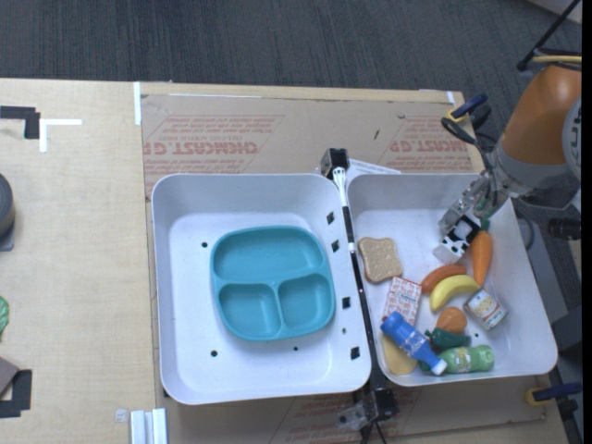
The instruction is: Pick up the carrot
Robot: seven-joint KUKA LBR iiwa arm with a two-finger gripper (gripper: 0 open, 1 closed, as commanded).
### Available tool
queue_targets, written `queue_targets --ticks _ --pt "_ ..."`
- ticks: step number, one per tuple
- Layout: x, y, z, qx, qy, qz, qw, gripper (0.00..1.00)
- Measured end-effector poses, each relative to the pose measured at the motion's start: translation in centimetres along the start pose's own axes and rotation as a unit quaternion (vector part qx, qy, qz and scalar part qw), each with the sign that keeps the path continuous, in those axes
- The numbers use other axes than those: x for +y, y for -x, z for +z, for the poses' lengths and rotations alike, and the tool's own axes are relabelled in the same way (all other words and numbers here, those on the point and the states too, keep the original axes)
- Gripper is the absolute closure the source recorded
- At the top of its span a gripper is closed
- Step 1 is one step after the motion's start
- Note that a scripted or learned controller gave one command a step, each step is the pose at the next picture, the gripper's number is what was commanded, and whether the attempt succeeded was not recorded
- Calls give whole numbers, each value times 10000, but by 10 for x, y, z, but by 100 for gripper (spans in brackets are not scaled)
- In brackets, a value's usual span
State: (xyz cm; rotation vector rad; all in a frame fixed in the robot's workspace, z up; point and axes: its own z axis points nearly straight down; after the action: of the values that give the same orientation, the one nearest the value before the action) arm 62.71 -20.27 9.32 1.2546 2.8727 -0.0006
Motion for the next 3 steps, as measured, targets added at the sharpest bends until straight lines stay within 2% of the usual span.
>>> queue_targets --ticks 1,2,3 --pt "-1 -1 1 35 -18 4 10000 0" --pt "-51 -47 0 10 3 -731 9973 0" --pt "-50 -45 -11 -22 24 -699 9975 100"
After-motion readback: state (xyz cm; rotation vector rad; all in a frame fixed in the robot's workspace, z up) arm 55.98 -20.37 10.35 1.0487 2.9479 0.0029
